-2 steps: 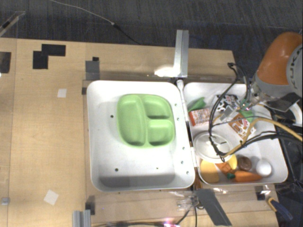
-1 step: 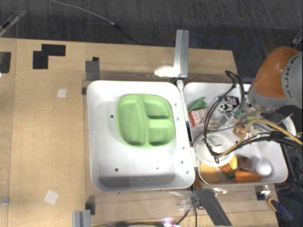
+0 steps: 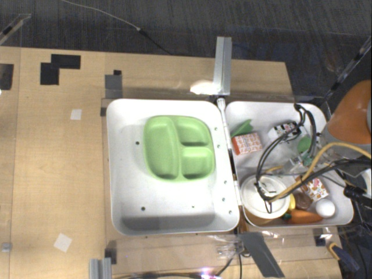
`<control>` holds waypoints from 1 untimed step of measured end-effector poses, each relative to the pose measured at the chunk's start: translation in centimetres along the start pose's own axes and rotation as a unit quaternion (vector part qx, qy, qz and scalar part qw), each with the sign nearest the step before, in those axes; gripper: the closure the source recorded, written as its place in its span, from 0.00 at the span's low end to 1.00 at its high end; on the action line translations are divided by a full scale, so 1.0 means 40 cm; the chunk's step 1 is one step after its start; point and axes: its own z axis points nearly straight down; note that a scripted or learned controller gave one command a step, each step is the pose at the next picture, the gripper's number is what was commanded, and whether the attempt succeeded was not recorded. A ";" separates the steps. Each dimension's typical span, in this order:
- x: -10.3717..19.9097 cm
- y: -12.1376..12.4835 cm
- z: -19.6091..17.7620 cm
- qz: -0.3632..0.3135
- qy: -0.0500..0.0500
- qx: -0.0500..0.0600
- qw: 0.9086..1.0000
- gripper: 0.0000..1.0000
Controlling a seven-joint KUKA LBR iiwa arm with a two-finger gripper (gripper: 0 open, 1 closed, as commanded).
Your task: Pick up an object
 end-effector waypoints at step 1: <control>-0.004 0.011 -0.035 -0.003 -0.004 -0.005 1.000 1.00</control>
